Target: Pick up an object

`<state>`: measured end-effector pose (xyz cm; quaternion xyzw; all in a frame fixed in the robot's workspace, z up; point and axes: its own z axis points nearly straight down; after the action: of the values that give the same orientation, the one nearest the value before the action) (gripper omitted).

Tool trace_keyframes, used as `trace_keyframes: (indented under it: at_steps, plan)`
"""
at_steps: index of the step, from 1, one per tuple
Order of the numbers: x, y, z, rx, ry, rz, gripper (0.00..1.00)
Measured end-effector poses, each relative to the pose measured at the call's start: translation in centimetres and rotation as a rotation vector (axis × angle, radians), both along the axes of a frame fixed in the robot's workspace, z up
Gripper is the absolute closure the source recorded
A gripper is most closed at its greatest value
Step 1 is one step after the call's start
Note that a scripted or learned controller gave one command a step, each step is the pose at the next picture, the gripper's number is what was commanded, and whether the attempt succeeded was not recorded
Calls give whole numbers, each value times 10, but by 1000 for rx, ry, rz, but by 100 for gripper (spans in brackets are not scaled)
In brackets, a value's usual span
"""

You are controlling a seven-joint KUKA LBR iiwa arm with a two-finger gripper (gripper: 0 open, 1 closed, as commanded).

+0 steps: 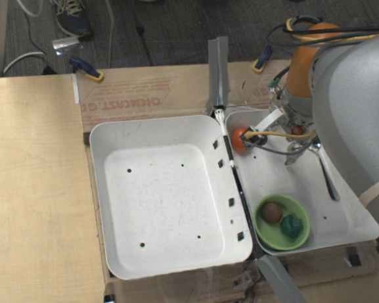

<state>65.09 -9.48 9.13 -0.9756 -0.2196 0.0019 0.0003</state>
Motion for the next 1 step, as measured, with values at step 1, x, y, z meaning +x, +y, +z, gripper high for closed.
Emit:
trace_keyframes:
  at_steps: [1]
  plan:
    - [-124,-24,0,1,0,-139,0]
